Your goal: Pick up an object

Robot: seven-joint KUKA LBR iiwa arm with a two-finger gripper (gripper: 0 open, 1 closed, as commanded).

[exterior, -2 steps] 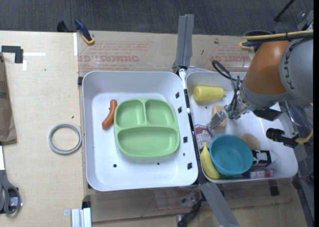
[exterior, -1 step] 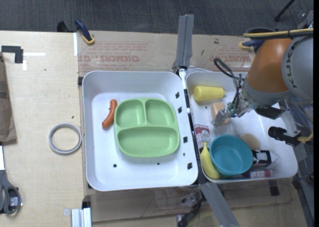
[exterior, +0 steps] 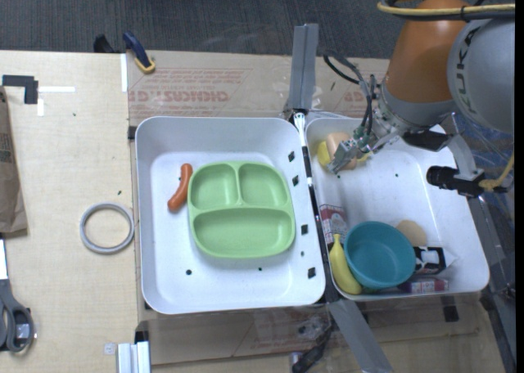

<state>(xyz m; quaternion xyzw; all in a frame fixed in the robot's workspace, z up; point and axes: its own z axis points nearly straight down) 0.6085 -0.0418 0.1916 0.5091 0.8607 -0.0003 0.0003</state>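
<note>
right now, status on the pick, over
Gripper low in right bin's far-left corner. At a yellowish object, grasp unconfirmed. Blue bowl and banana nearer, clear of it.

The hand (exterior: 354,150) hangs low in the right bin (exterior: 393,187), beside a yellowish object (exterior: 330,149).

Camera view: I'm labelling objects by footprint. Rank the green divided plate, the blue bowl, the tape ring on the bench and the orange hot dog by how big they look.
1. green divided plate
2. blue bowl
3. tape ring, somewhat smaller than the bowl
4. orange hot dog
</note>
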